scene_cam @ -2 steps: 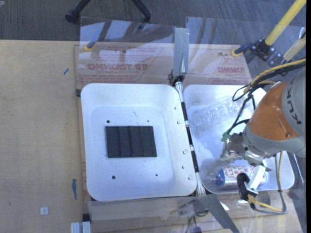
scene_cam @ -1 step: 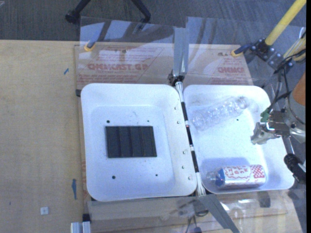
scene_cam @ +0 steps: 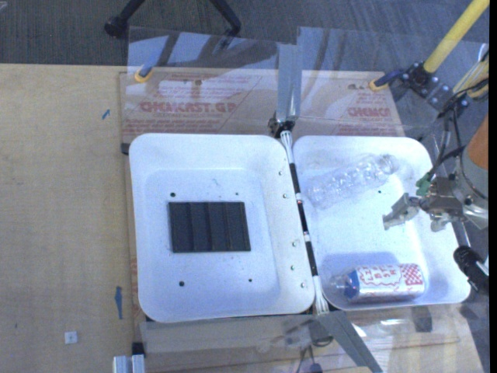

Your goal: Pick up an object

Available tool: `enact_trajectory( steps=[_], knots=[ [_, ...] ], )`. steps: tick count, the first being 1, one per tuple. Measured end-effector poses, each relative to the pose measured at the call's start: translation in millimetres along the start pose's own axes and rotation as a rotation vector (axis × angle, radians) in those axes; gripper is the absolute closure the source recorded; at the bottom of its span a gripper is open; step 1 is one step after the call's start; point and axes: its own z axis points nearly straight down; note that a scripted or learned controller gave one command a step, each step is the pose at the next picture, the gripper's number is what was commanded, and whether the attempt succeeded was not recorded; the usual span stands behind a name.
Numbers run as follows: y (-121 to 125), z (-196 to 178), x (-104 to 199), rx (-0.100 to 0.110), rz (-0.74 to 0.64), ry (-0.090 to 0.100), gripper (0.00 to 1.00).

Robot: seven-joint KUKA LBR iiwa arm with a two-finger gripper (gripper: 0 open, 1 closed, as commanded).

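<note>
In the right bin [scene_cam: 443,286] a clear plastic bottle [scene_cam: 349,181] lies on its side near the back. A red-and-white patterned can [scene_cam: 384,280] with a blue end lies at the front. A black ribbed rectangular pad [scene_cam: 210,226] lies flat in the middle of the left bin [scene_cam: 155,169]. My gripper [scene_cam: 419,216] hangs over the right side of the right bin, right of the bottle and above the can. Its fingers are spread open with nothing between them.
A metal divider strip [scene_cam: 299,208] runs between the two bins. Clear plastic shields [scene_cam: 202,61] stand behind the bins. Cables and a yellow pole [scene_cam: 458,29] sit at the back right. Bare wooden bench [scene_cam: 54,208] stretches to the left.
</note>
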Motion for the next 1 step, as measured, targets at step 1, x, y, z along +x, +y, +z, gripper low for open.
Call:
enact_trajectory(
  steps=[1],
  knots=[
    [-8.2,60.5,75.0,0.005,0.321,0.001,0.00]
  ],
)
